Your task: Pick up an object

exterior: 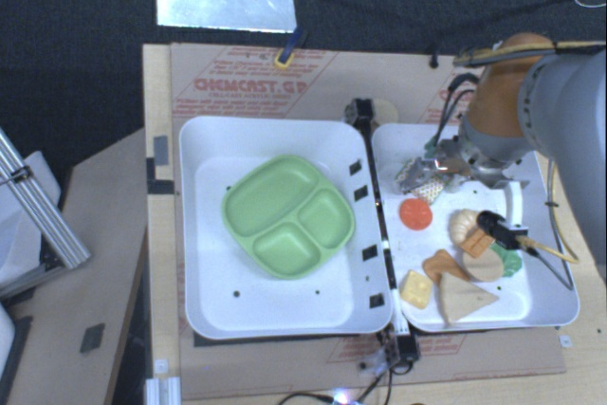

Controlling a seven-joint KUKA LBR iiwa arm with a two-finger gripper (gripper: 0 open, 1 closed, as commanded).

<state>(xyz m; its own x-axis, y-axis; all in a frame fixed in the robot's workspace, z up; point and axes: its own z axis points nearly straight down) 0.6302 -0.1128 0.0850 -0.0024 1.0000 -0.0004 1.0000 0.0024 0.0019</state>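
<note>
A: We see the gripper [424,174] low at twelve o'clock in the right bin [550,299], just above the red tomato [415,213].

B: Nothing lifted yet, we judge; whether the jaws are released or clenched, we cannot tell. The green plate [287,215] sits in the left bin [204,299].

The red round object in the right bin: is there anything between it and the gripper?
Nothing visible stands between them. The gripper hangs in the right bin just above and beside the red round object, with bare white floor in the gap. The other pieces, such as the yellow block, lie further down, away from this path.
</note>
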